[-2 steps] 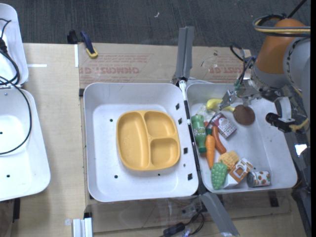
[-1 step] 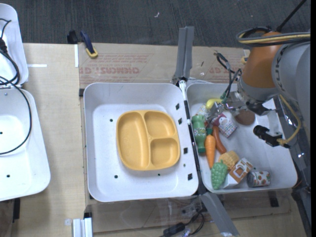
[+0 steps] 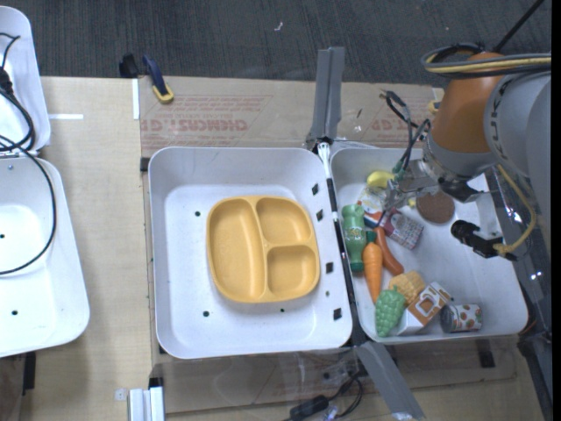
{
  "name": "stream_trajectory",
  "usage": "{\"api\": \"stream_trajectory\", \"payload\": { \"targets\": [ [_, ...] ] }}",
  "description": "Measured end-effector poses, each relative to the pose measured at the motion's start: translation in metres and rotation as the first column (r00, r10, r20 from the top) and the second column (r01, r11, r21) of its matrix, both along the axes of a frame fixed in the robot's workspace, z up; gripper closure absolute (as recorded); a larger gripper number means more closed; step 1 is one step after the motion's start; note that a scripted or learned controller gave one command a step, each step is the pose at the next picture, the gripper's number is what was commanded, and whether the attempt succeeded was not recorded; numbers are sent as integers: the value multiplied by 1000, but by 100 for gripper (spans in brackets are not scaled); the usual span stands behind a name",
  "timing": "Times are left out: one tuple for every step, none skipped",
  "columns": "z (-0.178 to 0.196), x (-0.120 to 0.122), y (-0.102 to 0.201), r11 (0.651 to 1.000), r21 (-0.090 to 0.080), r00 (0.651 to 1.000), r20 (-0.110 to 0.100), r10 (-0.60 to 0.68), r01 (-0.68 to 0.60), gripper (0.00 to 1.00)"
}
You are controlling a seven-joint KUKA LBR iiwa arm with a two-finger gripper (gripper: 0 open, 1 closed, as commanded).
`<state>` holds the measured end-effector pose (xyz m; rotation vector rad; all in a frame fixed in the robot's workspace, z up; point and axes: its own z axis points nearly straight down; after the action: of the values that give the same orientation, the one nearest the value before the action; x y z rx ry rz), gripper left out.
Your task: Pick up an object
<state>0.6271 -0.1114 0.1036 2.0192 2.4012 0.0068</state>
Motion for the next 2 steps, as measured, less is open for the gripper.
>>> {"api": "stream_trajectory", "payload": {
  "targets": [
    [0, 0, 0, 1000, 0, 1000, 0, 0, 0, 0],
    [7, 0, -1, 1000, 0, 1000, -3, -3, 3, 100]
  ]
}}
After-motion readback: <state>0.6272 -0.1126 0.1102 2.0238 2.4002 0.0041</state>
